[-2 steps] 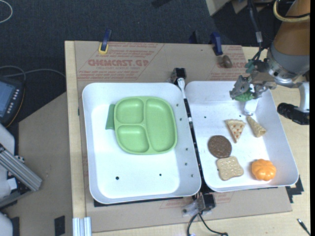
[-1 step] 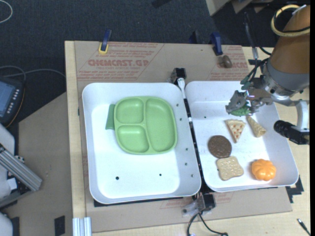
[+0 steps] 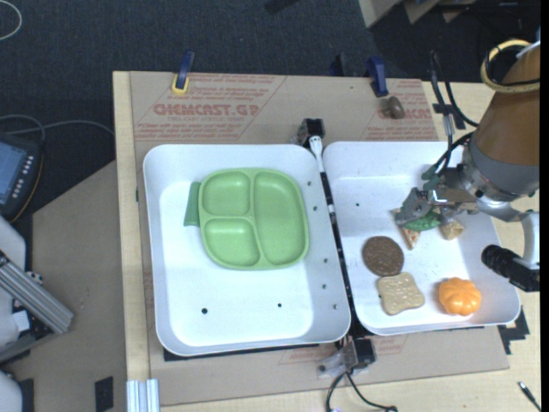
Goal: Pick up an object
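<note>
Bearing two white bins (image 3: 163, 256), cardboard-topped bench (image 3: 257, 101).

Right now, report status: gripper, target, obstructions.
Gripper low in the right bin, over a small green item. Grasp unconfirmed. Brown round cookie, cracker and orange pepper lie close by.
</note>
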Controlling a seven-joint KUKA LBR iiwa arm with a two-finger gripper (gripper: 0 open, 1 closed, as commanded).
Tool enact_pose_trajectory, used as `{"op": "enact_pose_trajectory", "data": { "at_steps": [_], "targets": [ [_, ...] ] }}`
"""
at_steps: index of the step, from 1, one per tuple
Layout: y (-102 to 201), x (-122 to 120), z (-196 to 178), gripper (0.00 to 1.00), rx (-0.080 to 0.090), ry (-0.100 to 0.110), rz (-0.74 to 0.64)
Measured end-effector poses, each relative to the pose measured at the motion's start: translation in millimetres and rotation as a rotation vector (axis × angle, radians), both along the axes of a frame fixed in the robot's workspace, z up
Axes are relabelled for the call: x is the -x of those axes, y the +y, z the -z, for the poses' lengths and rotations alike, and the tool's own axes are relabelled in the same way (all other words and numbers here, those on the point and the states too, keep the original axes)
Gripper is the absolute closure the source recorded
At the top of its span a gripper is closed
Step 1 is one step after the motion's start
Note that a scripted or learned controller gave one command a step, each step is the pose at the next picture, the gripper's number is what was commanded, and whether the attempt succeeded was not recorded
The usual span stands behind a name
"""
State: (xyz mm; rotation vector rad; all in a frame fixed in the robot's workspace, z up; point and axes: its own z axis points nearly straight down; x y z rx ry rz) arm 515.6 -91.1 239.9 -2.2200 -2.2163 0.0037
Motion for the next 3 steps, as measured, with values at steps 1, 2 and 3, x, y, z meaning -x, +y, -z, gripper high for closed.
{"op": "enact_pose_trajectory", "data": {
  "at_steps": [1, 2, 3],
  "targets": [
    [13.4, 32.2, 19.6, 1.0, -0.001, 0.001, 0.0],
    [5.6, 39.1, 5.6, 1.0, 0.002, -0.007, -0.001],
    [12.2, 28.6, 19.1, 1.0, 0.001, -0.003, -0.002]
  ]
}}
